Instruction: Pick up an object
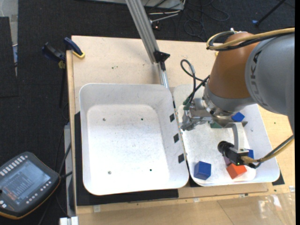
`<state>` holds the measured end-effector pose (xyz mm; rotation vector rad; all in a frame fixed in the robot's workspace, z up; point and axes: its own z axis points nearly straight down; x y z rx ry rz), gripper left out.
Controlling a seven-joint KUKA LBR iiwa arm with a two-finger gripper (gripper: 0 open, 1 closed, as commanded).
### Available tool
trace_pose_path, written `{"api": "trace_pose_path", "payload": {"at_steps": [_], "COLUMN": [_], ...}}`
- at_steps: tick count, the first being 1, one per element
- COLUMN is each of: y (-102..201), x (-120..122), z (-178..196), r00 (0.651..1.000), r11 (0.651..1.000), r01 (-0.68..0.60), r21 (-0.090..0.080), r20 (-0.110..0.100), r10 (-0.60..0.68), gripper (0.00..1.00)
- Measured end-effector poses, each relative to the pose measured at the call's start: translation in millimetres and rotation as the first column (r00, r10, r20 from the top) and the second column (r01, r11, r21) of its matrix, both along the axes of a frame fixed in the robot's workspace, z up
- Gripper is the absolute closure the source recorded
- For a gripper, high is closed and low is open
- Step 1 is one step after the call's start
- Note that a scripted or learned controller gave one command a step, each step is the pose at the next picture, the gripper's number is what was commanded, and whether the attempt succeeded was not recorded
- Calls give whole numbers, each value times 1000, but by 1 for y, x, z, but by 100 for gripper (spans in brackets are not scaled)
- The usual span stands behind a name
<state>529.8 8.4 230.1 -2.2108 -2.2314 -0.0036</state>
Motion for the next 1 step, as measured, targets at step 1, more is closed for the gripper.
{"api": "trace_pose_path", "payload": {"at_steps": [1], "y": [51], "x": [1], "z": [11], "r00": [1000], "r11": [1000], "r01": [2], "r21": [0], "r20": [0], "r10": [-2], "gripper": [100]}}
